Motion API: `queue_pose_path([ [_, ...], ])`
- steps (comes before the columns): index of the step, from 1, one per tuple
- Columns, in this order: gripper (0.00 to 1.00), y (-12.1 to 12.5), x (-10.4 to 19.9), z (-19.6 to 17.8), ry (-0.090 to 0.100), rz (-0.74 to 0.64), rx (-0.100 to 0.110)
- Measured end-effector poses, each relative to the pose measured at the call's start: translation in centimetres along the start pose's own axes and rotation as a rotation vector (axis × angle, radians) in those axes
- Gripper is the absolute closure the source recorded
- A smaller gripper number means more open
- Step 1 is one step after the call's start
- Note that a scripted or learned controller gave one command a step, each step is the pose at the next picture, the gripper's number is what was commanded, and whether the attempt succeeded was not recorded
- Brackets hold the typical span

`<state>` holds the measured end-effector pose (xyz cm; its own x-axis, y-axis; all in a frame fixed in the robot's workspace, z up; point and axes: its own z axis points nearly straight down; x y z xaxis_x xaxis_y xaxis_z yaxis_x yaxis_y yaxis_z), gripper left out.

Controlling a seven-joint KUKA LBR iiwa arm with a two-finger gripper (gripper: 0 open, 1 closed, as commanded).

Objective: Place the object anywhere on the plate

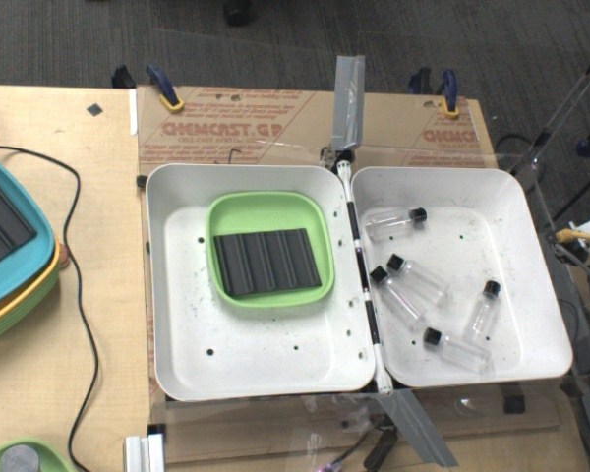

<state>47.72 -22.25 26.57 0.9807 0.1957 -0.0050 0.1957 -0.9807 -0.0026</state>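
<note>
Within left bin (182,347), green plate (271,210) off walls; five vials (419,281) loose in right bin (536,264); end effector: cannot tell.

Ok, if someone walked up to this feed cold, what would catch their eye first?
Probably the green plate in the left bin, with a dark ribbed pad lying on it. Next, the clear vials with black caps scattered across the right bin, five by my count. A stack of teal and yellow dishes sits at the bench's left edge.
</note>
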Motion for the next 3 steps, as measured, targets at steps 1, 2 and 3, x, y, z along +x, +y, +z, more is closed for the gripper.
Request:
queue_pose_path([
  [1, 0.0, -0.1, 0.0, 1.5, -0.002, -0.001, 0.0],
  [2, 0.0, -0.1, 0.0, 2.6, -0.002, -0.001, 0.0],
  [3, 0.0, 0.0, 0.1, -6.4, 0.0, -0.008, -0.002],
])
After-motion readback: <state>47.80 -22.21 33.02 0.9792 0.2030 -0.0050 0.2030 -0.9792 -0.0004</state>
